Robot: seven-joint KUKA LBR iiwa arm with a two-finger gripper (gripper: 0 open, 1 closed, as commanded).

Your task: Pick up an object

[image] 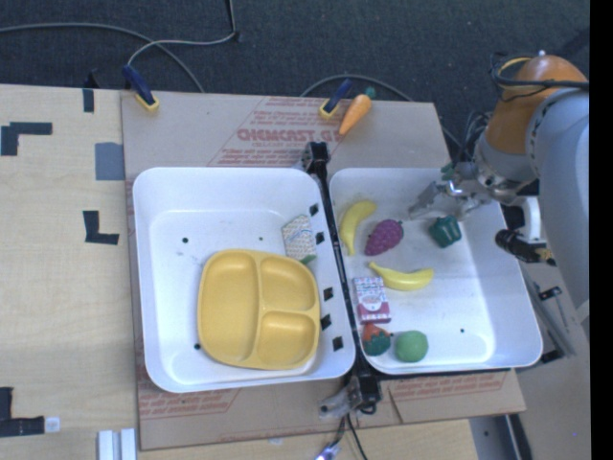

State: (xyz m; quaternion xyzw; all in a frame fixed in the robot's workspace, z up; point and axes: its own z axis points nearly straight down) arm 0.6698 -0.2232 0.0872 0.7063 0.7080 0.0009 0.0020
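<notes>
Reaching in over the right bin (498, 343), the gripper (428, 204) hangs with its fingers spread apart and nothing between them. Just beside it, toward the arm, lies a small dark green block (444, 230). On its other side, close by, sit a bunch of purple grapes (383, 236) and, beyond them, a curved yellow banana (354, 222). Below the gripper a second banana (403, 277) lies across the bin floor, and farther down are a small red-and-white carton (372, 300), a red piece (375, 338) and a green ball (412, 346). Well apart, in the left bin (158, 218), rest a yellow divided plate (259, 308) and a small packet (299, 235). An orange carrot (353, 114) lies on the worktop (57, 257) above the bins.
</notes>
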